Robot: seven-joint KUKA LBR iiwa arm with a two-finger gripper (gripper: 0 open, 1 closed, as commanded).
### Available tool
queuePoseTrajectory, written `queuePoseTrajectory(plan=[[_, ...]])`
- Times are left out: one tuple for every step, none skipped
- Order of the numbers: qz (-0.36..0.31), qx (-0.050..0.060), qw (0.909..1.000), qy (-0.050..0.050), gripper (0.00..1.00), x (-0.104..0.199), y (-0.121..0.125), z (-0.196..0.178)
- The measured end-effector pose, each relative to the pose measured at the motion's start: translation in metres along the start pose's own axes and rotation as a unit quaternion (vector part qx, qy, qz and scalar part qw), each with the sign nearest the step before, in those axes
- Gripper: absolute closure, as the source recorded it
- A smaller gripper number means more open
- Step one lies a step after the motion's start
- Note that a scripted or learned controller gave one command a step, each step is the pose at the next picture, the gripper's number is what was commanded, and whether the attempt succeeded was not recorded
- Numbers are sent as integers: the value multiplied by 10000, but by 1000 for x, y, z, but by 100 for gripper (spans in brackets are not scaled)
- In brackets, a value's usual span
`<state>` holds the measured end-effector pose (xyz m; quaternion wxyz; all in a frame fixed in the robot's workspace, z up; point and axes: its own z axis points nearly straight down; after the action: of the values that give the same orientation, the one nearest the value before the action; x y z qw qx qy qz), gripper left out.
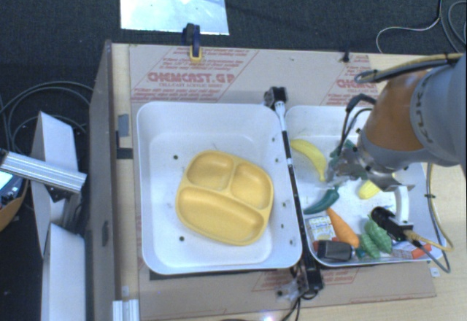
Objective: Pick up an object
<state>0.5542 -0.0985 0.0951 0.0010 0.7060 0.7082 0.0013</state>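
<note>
The right bin (314, 117) holds several toy foods. A yellow banana (310, 155) lies at its left side, with a dark green chili (323, 200) below it. Further toward the front lie an orange carrot (341, 226) and a knobbly green vegetable (377, 238). A small yellow piece (368, 190) sits just right of the gripper. My gripper (338, 170) hangs low in this bin, between the banana and the chili, close to the banana's lower end. The wrist hides what is directly under it.
The left bin (149, 166) carries a yellow divided plate (225, 195). A small printed packet (319, 227) and a dark grey block (334, 249) lie at the right bin's front left corner. The divider rim (287, 159) runs between the bins.
</note>
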Motion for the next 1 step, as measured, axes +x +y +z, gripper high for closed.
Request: queuePoseTrajectory(plan=[[0, 1, 10000, 0, 0, 0, 0, 0]])
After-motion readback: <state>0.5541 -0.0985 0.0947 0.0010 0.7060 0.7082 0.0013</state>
